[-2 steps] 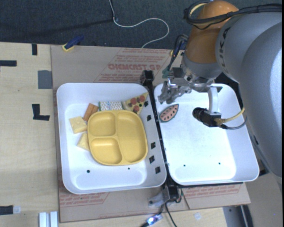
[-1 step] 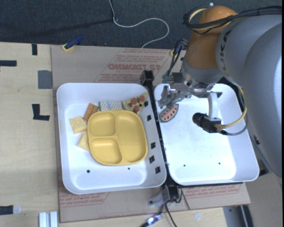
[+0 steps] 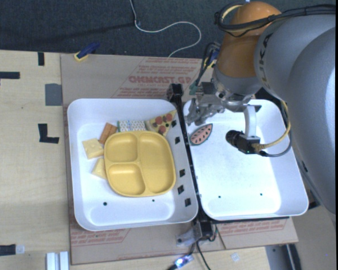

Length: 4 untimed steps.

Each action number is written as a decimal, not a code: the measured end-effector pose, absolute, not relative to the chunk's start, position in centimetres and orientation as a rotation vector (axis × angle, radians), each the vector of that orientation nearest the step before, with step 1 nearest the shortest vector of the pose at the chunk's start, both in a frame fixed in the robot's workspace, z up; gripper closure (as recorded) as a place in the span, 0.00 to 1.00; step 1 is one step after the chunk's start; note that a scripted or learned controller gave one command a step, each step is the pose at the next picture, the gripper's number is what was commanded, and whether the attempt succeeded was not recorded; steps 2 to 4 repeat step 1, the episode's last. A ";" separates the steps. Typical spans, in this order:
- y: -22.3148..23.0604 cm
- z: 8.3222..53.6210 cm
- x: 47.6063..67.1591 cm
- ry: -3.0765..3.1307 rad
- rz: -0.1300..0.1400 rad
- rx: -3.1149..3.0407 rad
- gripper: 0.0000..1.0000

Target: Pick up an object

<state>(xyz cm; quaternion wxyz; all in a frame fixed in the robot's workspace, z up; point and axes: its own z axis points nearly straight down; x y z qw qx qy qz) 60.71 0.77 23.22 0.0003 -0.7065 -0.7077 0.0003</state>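
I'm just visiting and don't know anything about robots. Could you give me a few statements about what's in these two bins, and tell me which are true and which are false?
1. A yellow divided plate lies in the left bin. True.
2. The plate has five compartments. False: it has three.
3. A small reddish watermelon-slice piece lies in the right bin. True.
4. The arm's hand hangs over the middle of the left bin. False: it is above the right bin's upper left corner, near the divider between the bins.
5. Small flat pieces, among them a tan cracker-like square, lie beside the plate in the left bin. True.
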 end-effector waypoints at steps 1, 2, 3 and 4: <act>-0.1 22.3 60.2 -2.221 0.005 -2.221 1.00; -0.1 22.3 60.2 -2.221 0.005 -2.221 1.00; -0.1 22.3 60.2 -2.221 0.005 -2.221 1.00; -0.1 22.3 60.2 -2.221 0.005 -2.221 1.00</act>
